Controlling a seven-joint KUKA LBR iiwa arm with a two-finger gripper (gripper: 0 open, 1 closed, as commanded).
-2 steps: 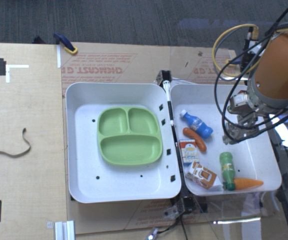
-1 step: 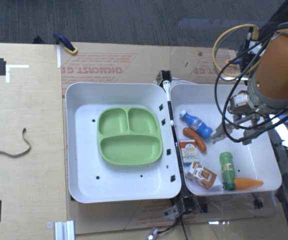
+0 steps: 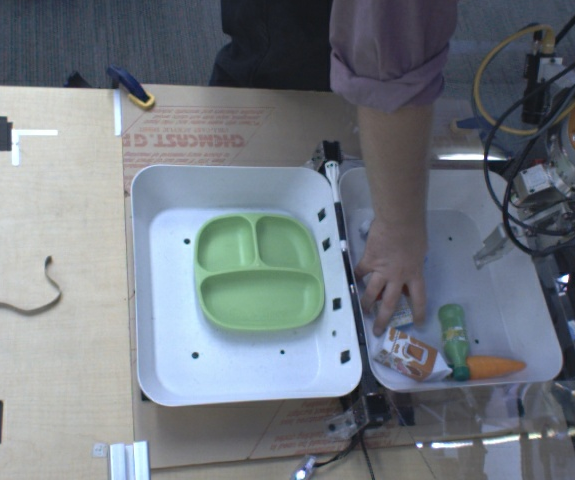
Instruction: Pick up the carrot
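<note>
Camera view, carrot (image 3: pixel 494 367) in right bin (image 3: pixel 527 268)

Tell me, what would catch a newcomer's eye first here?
A person's hand reaches down into the right bin, fingers among small packets near its left wall. A bright green divided plate sits in the middle of the left bin. The orange carrot lies near the right bin's front edge beside a green bottle.

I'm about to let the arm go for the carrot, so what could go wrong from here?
1. A person's hand is down in the right bin, near the carrot; the arm could strike it.
2. The carrot lies against the green bottle and close to the bin's near wall, so the tool might catch the bottle or the wall instead.
3. A snack packet sits close by and could get dragged.
</note>
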